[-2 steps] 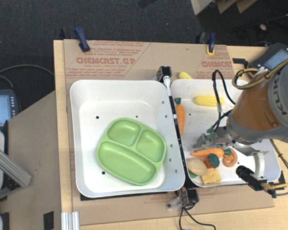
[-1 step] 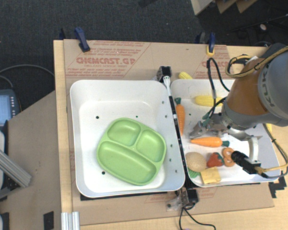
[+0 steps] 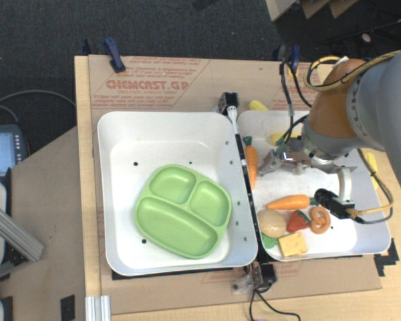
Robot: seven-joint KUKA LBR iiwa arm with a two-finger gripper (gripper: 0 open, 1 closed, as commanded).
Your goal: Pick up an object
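Arm point(image 3: 361, 105) over the right bin point(image 3: 371, 243) | gripper point(image 3: 291, 160) low near the bin's left wall, can't tell how its fingers stand | carrot point(image 3: 251, 166) against that wall, just beside gripper | second carrot point(image 3: 289, 202), potato point(image 3: 272, 223), cheese wedge point(image 3: 293, 245) clustered in front | green divided plate point(image 3: 182, 210) in left bin point(image 3: 113, 179)

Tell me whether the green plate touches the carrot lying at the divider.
Apart. The camera view shows the green plate in the left bin, with bare white floor and the divider between it and the carrot.
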